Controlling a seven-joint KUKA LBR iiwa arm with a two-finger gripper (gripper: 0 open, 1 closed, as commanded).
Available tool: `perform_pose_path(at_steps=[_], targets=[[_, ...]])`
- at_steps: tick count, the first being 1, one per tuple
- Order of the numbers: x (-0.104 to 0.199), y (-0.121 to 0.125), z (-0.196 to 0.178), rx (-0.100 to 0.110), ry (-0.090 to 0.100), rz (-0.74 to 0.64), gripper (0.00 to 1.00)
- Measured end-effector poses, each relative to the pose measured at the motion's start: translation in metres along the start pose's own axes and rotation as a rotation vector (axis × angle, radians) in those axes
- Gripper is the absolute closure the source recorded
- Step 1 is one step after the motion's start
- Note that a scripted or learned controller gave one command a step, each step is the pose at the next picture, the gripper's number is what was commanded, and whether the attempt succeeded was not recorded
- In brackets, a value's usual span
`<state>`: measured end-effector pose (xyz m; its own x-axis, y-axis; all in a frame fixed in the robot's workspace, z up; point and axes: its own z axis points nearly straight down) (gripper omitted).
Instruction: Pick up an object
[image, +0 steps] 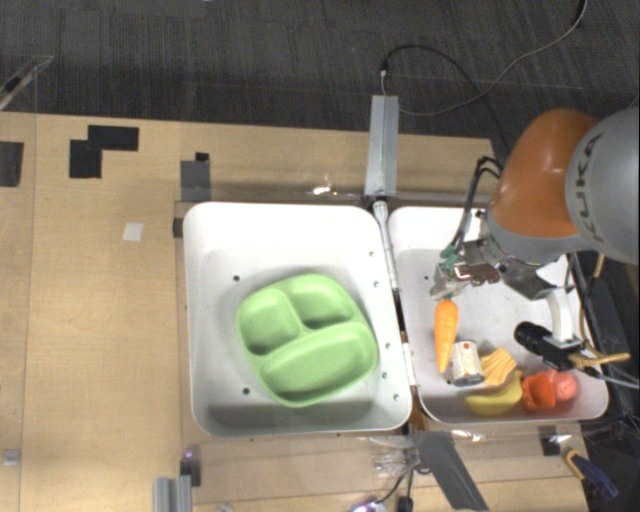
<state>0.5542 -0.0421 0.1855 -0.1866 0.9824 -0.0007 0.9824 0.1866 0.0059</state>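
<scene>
The wooden bench (90, 330) carried two shallow white bins side by side: the left bin (212, 228) and the right bin (418, 226), their inner rims touching. A grey metal bar (383, 145) stood at the far edge of the bench, in line with the seam between the bins. Black tape marks (100, 148) lay near the far left corner, with a small pale square (133, 232) just nearer. A black cable (470, 85) ran across the dark carpet (200, 50) beyond the bench.

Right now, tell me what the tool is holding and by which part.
Nothing that shows: the tool hangs just above the carrot in the right bin, with no object between its tips.
</scene>
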Motion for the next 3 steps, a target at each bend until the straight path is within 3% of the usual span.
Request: perform_pose_path(at_steps=[1,2,3], targets=[[-0.005,0.048,0.000,-0.001,-0.001,-0.138,1.00],[0.049,0.004,-0.041,0.001,0.001,0.024,1.00],[0.049,0.004,-0.041,0.001,0.001,0.024,0.00]])
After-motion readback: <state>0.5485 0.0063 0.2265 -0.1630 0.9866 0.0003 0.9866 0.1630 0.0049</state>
